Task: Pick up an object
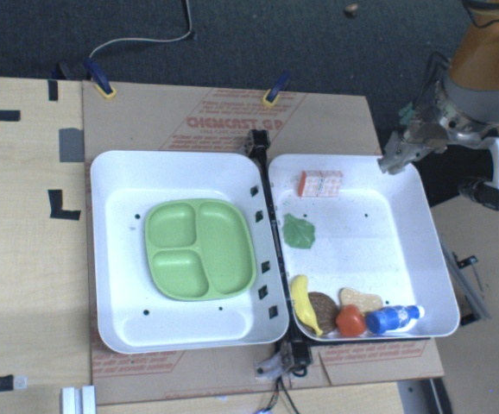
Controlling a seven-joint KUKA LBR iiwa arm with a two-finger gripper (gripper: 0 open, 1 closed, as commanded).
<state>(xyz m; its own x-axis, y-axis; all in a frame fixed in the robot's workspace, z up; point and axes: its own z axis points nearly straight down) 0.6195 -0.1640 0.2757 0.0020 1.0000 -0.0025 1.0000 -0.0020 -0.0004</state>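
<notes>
Nothing is picked yet; the step in hand looks like the approach. Nearest, along the right bin's (435, 257) 6 o'clock edge, lie one banana (302, 301), one brown cookie (323, 307), one tomato (350, 321), one tan bread piece (361, 298) and one blue bottle (393, 318). The left bin (116, 231) holds one green divided plate (201, 248). Farther: one green leaf (299, 231), one red-and-white packet (319, 183). The gripper (396, 158) hovers at the right bin's 1 o'clock corner; whether it is released or clenched I cannot tell. Next it must descend over one object

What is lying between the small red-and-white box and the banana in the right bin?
In the camera view, a flat green leaf-shaped piece lies between the red-and-white box and the banana.
</notes>
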